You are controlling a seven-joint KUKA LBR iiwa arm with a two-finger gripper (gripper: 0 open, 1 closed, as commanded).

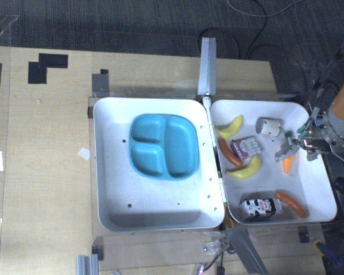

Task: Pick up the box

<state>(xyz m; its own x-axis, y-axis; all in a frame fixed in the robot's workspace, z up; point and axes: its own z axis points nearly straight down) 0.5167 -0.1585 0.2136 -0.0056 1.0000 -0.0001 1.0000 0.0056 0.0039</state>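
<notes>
Camera view hides whether the gripper (293, 146) is spread or pressed together; the carrot (286, 165) sits just beside it, the box (246, 148) farther ahead, so you risk grabbing the carrot

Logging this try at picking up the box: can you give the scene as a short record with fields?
left bin: blue tray
right bin: two bananas, two sausages, cup, carrot, packet, box
box place: near front wall, lying flat
gripper: above carrot, far from box
box held: no
</notes>
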